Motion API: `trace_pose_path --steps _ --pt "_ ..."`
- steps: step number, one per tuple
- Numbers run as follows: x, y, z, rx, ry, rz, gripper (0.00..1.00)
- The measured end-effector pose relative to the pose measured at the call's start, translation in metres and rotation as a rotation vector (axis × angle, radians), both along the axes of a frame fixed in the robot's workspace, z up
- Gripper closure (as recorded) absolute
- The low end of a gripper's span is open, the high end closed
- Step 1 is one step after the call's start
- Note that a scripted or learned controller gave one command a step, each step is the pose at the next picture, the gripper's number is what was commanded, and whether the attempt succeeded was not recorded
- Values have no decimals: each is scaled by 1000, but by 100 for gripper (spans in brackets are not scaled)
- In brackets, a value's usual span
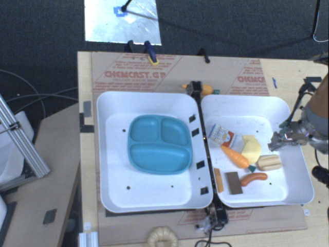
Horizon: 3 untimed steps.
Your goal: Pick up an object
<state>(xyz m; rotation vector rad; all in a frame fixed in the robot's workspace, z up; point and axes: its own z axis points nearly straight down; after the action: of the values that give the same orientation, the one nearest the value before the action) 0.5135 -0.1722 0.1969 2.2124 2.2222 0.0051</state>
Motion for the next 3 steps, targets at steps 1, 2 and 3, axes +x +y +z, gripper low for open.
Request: trace_pose_path --steps 1,2,3 --pt "2 0 29 1 1 0 100" --pt "2 49 22 3 5 4 100" --pt "10 98 15 3 5 5 100"
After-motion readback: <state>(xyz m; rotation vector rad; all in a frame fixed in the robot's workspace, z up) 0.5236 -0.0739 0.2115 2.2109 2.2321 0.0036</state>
